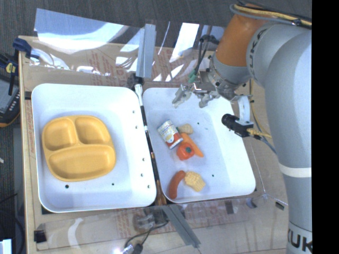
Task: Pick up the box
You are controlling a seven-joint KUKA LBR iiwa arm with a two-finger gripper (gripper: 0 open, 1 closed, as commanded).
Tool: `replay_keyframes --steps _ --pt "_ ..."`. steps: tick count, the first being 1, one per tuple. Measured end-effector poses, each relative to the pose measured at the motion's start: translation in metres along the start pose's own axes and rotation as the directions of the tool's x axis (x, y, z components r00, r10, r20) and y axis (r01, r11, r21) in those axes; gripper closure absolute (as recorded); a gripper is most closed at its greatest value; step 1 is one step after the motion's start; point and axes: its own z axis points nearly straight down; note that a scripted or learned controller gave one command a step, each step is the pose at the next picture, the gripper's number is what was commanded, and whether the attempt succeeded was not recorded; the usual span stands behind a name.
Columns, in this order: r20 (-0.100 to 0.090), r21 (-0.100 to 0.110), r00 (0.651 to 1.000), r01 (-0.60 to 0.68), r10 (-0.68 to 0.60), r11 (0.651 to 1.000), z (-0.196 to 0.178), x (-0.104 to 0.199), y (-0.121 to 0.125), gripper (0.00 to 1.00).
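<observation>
Gripper (pixel 192 96) hangs over the back edge of the right bin (pixel 238 163), fingers spread apart with nothing between them. Task says box, but honestly nothing in there reads clearly as one. Closest bet is the small white-and-red labelled container (pixel 167 132) lying tilted near the middle of the bin, and it could just as well be a can. It touches a little tan piece (pixel 186 129) and sits right against an orange toy carrot (pixel 187 150). Toward the front there's a red sausage (pixel 176 183) pressed up against a yellow corn cob (pixel 194 181). The left bin (pixel 127 189) just has a yellow divided plate (pixel 78 147) in it. Biggest risk from here is probably the clutter: coming down on that container, a finger could land on the carrot or the tan bit and shove the whole cluster sideways. If it's round, it may roll out of the pinch too, or the arm grabs the wrong toy altogether.
</observation>
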Motion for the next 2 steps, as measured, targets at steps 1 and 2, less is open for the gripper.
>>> replay_keyframes --steps 1,2 --pt "0.001 0.001 1.000 0.031 -0.031 1.000 0.117 0.017 -0.020 0.00" --pt "0.021 -0.015 0.984 0.179 -0.179 0.984 0.110 0.039 -0.077 0.00"
